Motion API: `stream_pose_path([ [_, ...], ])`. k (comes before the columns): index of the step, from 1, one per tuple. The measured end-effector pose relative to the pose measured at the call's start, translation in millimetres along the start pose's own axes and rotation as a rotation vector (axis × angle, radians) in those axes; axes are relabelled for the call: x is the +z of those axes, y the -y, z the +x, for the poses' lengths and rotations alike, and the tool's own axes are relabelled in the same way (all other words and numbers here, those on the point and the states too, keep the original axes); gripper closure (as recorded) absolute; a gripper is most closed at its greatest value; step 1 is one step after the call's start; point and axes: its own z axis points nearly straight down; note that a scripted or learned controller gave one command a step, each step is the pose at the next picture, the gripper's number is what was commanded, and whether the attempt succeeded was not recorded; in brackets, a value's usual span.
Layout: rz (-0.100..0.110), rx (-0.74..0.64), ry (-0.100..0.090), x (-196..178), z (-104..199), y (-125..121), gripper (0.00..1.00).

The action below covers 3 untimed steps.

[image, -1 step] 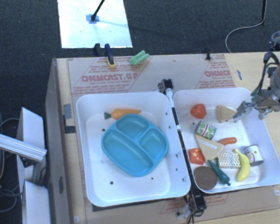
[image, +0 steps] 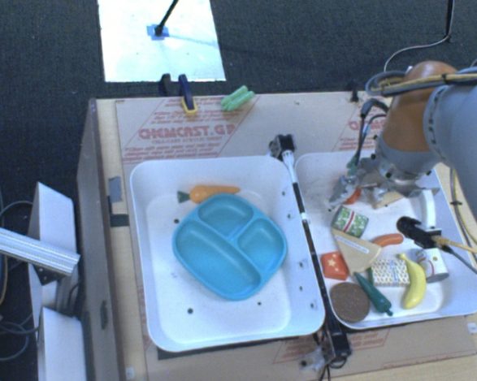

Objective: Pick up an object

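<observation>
Gripper [image: 348,188] is hanging low over the upper left of the right-hand bin [image: 466,296], its fingers spread apart with nothing between them — a small orange-red piece [image: 354,194] is showing just beside the tips. Closest clear target is the green-and-white carton [image: 350,219], lying tilted just below the gripper. Things are crowding here — closing could be nudging the carton against the cheese wedge [image: 362,252] rather than gripping it.

Left bin [image: 161,313] holds blue divided plate [image: 229,245] w/ toy carrot [image: 210,192] just behind it. Claw [image: 346,188] hangs low over right bin [image: 471,295], nr its back; banana [image: 413,281], brown disc [image: 350,301] nr front.
</observation>
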Motion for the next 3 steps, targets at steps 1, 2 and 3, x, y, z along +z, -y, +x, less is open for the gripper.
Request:
stream_pose_path([
  [1, -0.002, -0.001, 0.001, -19, 26, 25, 0.0],
  [2, -0.001, 0.002, 0.001, 9, 37, 41, 0.0],
  [3, -0.003, 0.0, 0.002, 9, 23, 18, 0.0],
])
